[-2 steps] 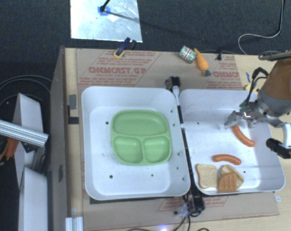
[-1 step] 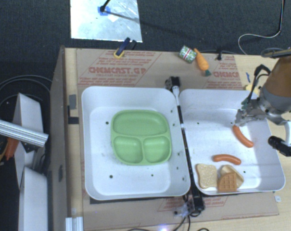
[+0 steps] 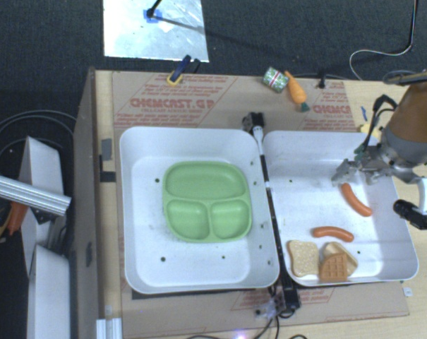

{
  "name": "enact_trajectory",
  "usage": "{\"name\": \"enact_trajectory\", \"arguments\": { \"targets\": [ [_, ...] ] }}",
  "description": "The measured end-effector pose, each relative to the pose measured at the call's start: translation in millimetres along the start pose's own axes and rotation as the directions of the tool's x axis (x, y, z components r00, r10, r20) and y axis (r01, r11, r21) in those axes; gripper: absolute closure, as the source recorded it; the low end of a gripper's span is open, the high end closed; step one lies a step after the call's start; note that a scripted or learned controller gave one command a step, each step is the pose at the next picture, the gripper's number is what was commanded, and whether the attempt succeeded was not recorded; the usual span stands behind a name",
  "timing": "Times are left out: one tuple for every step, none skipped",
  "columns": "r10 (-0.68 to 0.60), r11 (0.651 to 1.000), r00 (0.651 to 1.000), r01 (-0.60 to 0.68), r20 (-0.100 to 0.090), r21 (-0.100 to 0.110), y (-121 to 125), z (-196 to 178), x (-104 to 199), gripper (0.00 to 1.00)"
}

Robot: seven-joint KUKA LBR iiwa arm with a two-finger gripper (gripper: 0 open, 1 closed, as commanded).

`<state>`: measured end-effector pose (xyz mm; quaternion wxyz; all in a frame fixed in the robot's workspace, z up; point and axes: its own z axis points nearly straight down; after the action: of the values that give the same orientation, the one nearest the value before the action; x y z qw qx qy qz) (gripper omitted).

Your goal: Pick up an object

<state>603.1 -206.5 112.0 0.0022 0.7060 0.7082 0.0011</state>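
In the right bin (image 3: 298, 154) lie two orange-red sausages: one (image 3: 356, 199) slanted near the right wall and one (image 3: 332, 233) lower, near the middle. Two bread slices (image 3: 304, 257) and a waffle (image 3: 333, 267) sit at the bin's front edge. My gripper (image 3: 349, 173) hangs at the upper end of the slanted sausage, just above it; the arm comes in from the right with its orange band (image 3: 414, 115) showing.
The left bin (image 3: 139, 189) holds a green divided plate (image 3: 206, 200). A black clamp bar (image 3: 264, 175) runs between the bins. On the cardboard behind lie a small can (image 3: 275, 78), a toy carrot (image 3: 296, 90) and a yellow-blue clip (image 3: 178, 70).
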Motion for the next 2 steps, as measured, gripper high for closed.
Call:
{"name": "enact_trajectory", "arguments": {
  "targets": [
    [0.001, 1.0, 1.0, -0.001, -0.001, 0.003, -8, 11, 0, 0.0],
    [0.001, 1.0, 1.0, -0.001, -0.001, 0.003, -15, -2, 0, 0.0]
  ]
}}
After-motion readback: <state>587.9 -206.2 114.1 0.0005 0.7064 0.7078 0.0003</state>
